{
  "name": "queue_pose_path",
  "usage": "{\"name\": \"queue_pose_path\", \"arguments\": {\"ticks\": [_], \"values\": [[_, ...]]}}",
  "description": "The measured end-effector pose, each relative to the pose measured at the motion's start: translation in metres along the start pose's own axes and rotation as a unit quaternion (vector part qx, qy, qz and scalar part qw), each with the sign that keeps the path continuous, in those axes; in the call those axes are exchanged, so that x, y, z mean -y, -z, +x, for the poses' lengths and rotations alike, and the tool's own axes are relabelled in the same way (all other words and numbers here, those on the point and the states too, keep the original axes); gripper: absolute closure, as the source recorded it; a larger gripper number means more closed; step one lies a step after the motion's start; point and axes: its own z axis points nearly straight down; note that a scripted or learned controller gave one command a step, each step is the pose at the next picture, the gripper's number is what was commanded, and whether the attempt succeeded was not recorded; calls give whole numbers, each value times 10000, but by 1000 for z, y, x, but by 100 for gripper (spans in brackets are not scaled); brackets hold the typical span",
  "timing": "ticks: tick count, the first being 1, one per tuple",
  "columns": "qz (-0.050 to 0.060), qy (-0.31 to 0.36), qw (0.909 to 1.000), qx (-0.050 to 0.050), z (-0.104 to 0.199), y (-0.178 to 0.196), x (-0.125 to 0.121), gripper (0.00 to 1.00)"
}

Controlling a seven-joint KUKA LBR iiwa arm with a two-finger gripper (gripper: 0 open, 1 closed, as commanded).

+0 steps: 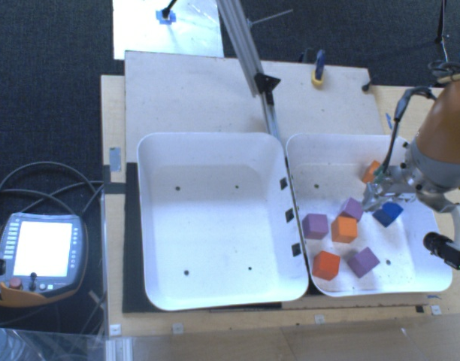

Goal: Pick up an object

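Sitting left, white bin; right bin holds purple cube, orange cubes, another purple cube. Gripper low over the right bin near a blue cube; grip state unclear.

From my seat the scene is evenly and brightly lit from above. The two white bins are close to blown out, their inner walls nearly lost in the white. A pale panel on the floor at the top glares hard. Shadows are soft and short; I see a faint one under the blocks. The dark carpet looks grainy. Overall sharpness is modest, and small edges look slightly soft.
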Motion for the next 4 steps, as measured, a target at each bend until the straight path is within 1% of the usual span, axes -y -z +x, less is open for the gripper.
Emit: {"name": "queue_pose_path", "arguments": {"ticks": [1,2,3,4], "values": [[-11,2,10000,7,51,14,-28,100],[-6,-2,10000,0,88,17,-52,100],[0,5,10000,-4,142,14,-68,100],[-4,-5,10000,-2,179,13,-92,100]]}}
